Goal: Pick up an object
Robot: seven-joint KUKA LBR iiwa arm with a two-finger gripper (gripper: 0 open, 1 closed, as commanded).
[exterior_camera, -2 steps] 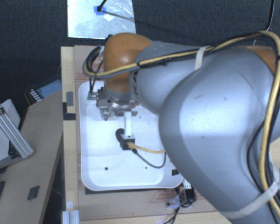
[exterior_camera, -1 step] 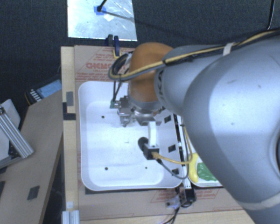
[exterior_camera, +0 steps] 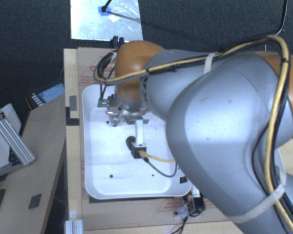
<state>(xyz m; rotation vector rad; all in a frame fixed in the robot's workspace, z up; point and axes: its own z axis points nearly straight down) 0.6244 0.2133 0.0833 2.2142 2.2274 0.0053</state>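
Camera view: the grey arm [exterior_camera: 219, 121] reaches in from the right and covers most of that side. Its orange band [exterior_camera: 132, 62] sits above the gripper [exterior_camera: 115, 117], which hangs low over the far end of the white bin [exterior_camera: 95, 145] on the tabletop [exterior_camera: 72, 87]. I cannot tell whether the gripper is spread or closed. Two dark specks [exterior_camera: 111, 175] lie on the bin's near floor, too small to identify as an object to pick.
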